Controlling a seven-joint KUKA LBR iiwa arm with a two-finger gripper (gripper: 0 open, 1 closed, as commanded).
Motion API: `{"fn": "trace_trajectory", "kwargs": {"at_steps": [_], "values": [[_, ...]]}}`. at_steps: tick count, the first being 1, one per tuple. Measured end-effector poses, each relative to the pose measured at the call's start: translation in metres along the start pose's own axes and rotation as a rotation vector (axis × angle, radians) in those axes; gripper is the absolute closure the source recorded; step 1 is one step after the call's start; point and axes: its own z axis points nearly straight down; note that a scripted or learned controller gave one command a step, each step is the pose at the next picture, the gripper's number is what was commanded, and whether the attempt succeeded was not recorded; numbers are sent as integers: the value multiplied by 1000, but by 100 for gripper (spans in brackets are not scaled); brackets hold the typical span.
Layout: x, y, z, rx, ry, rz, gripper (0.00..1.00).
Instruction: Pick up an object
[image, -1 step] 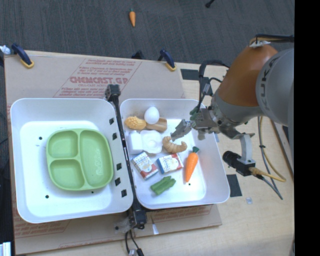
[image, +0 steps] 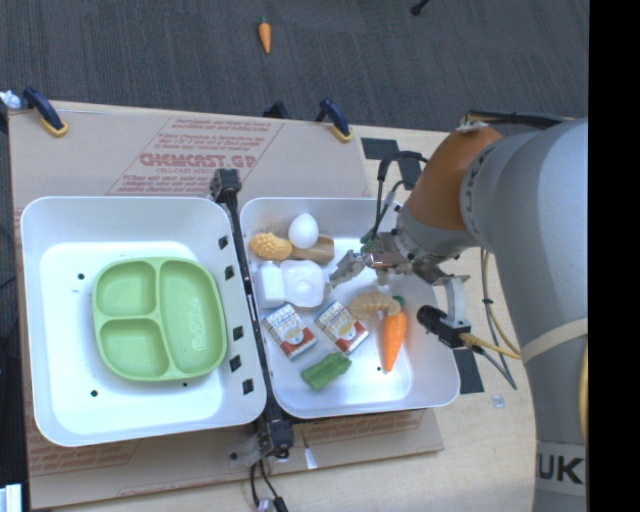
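Bench: cardboard sheet (image: 200, 150) with red print lies under both bins, held by blue-and-yellow clamps (image: 45, 112) at its far edge.
Floor: dark carpet beyond, a small orange bit (image: 264, 36) lying on it.
Left bin (image: 40, 400): a green tray (image: 160, 318).
Right bin (image: 435, 375): egg (image: 303, 229), corn (image: 270, 246), two cartons (image: 288, 330), green pepper (image: 325, 371), carrot (image: 392, 338).
My gripper (image: 352, 268): fingers apart, holding nothing, low over the bin's middle, just left of the carrot.

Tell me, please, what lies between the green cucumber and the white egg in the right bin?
In the camera view, a white block and a small carton lie between the cucumber and the egg.
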Motion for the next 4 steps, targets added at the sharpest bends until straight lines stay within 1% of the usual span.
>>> {"fn": "trace_trajectory", "kwargs": {"at_steps": [1, 2, 3, 4], "values": [[-3, -92, 0, 4, 6, -1, 0], [-3, -90, -11, 1, 5, -7, 100], [7, -125, -138, -4, -3, 2, 100], [7, -124, -148, -4, -2, -2, 100]]}}
